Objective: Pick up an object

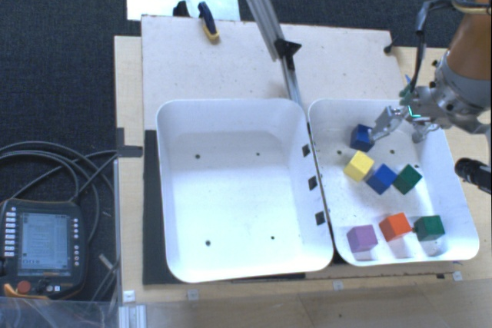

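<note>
bins: 2, left bin [231,119], right bin [453,196]
blue cubes: 2 [362,137] [381,178]
green cubes: 2 [407,179] [430,227]
yellow cube: 1 [358,165]
orange cube: 1 [396,226]
purple cube: 1 [362,238]
cubes total: 7

Two bins side by side on the bench [231,57]: left bin [177,257] center frame, right bin [453,242] at lower right. Seven cubes in the right bin: four clustered mid-bin [382,165], three in a row along its lower edge [396,230]. Pendant [42,246] sits lower left, off the bench.
</note>
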Tool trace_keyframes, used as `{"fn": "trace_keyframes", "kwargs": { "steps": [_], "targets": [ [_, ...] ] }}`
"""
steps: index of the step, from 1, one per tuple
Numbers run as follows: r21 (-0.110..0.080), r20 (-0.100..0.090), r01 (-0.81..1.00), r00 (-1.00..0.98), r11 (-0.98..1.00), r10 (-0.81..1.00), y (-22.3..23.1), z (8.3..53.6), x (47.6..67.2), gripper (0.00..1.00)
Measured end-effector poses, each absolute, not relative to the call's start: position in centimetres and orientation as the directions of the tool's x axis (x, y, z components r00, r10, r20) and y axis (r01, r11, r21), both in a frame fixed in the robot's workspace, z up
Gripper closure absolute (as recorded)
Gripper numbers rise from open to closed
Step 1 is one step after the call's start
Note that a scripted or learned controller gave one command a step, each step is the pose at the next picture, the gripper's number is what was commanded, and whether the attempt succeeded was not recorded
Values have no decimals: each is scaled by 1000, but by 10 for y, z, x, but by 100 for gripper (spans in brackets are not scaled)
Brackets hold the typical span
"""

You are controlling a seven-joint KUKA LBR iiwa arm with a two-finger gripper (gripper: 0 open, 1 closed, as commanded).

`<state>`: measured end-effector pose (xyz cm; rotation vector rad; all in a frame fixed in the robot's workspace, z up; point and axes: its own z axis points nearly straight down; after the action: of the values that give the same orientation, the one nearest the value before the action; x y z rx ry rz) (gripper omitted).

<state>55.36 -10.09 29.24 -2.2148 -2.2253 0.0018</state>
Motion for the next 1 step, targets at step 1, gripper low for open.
{"fn": "trace_keyframes", "kwargs": {
  "steps": [1],
  "targets": [
    [2,0,1000,-3,3,1000,-101,295,554,0]
  ]
}}
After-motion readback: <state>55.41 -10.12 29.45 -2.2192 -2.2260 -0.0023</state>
